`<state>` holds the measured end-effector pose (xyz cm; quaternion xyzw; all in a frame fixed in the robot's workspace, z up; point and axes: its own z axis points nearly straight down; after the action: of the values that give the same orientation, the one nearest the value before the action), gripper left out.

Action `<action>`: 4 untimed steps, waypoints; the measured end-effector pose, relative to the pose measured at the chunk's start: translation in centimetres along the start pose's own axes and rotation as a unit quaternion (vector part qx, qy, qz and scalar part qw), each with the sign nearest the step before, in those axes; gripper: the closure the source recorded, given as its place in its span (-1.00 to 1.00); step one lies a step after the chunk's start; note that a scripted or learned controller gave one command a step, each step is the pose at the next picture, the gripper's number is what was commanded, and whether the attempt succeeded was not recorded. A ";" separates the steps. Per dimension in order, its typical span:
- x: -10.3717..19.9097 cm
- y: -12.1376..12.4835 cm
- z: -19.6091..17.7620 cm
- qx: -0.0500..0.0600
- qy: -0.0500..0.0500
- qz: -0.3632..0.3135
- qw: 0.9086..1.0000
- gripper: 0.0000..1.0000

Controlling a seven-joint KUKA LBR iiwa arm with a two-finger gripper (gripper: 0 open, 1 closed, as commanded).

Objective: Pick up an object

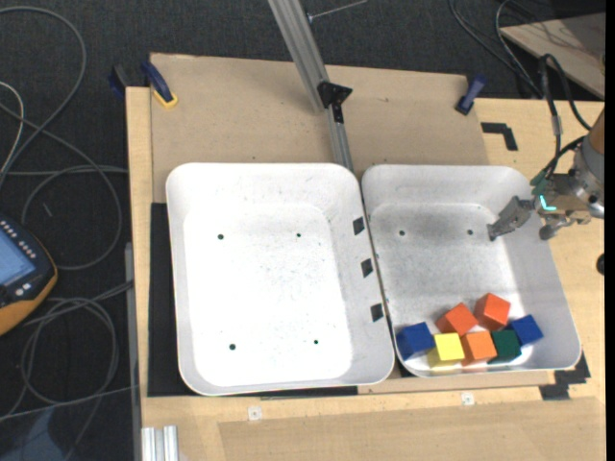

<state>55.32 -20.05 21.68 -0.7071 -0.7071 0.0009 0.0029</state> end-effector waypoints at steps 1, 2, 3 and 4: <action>0.0 0.1 -0.2 -0.002 -0.001 -0.001 1.000 -1.00; 0.1 0.1 4.0 0.000 0.000 0.000 1.000 -1.00; 0.2 0.5 8.3 0.000 0.000 0.000 1.000 -1.00; 0.3 0.5 11.9 0.000 0.000 0.000 1.000 -1.00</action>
<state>55.73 -19.67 9.73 -0.7070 -0.7072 0.0009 0.0029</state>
